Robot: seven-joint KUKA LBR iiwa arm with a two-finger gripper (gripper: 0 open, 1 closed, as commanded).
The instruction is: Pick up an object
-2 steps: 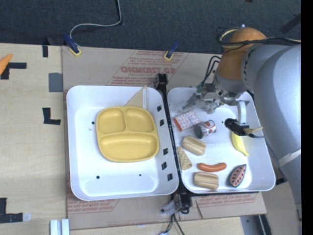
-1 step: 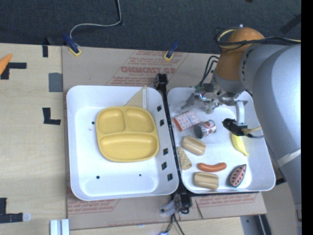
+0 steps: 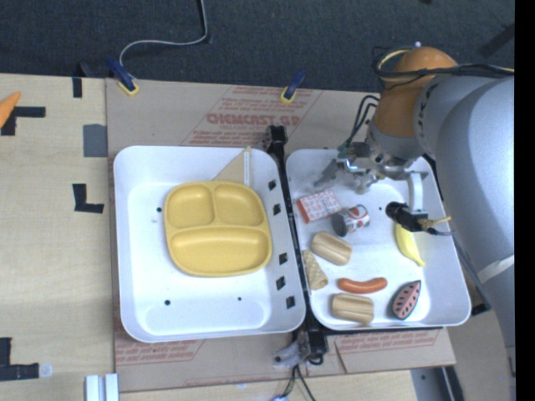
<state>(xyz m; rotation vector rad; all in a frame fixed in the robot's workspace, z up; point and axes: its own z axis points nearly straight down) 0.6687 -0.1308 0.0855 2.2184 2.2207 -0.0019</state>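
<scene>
My gripper [image 3: 358,168] hangs over the far end of the right bin [image 3: 451,303], below the orange wrist band. Just in front of it lie a red and white packet [image 3: 318,205] and a small can [image 3: 356,218] on its side. Nearer the front sit a bread roll [image 3: 332,248], a tan wedge [image 3: 313,269], a sausage [image 3: 362,285], a second roll [image 3: 352,307] and a dark red seeded piece [image 3: 405,299]. A banana [image 3: 409,246] lies by the right wall. I see nothing held in the gripper.
The left bin [image 3: 134,224] holds a yellow divided plate [image 3: 219,228]. A black divider strip [image 3: 282,215] runs between the two bins. The grey arm covers the right bin's far right corner. Cardboard lies under both bins.
</scene>
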